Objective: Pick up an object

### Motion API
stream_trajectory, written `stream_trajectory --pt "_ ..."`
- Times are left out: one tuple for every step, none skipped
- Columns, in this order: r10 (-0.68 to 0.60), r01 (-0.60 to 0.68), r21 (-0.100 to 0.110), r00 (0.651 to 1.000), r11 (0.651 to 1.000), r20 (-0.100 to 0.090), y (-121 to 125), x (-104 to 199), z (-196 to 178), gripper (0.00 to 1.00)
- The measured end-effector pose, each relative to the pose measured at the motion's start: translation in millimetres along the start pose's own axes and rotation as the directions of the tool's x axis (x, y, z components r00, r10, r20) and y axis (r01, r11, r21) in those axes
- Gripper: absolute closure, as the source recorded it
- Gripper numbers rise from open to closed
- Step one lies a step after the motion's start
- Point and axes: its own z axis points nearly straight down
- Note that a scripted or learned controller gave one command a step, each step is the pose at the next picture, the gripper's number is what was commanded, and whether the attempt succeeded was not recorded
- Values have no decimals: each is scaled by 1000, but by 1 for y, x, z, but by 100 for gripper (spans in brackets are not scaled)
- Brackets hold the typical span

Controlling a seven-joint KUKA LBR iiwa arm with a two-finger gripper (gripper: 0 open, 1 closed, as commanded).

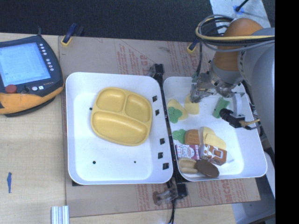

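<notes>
a yellow divided plate lies in the left bin, toward its far half, tilted; a pendant with a lit screen rests on the bench's far left edge, on an orange cradle; brown cardboard lies under both bins; a blue-and-yellow clamp sits at the cardboard's far left corner.

No lettering could be read. The cardboard sheet under the bins bore faint red print, the small packets at lower right red-and-white markings — both too blurred to make out.
</notes>
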Motion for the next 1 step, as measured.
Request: stream_trajectory --pt "10 -10 -8 1000 1000 -2 -87 30 -93 100"
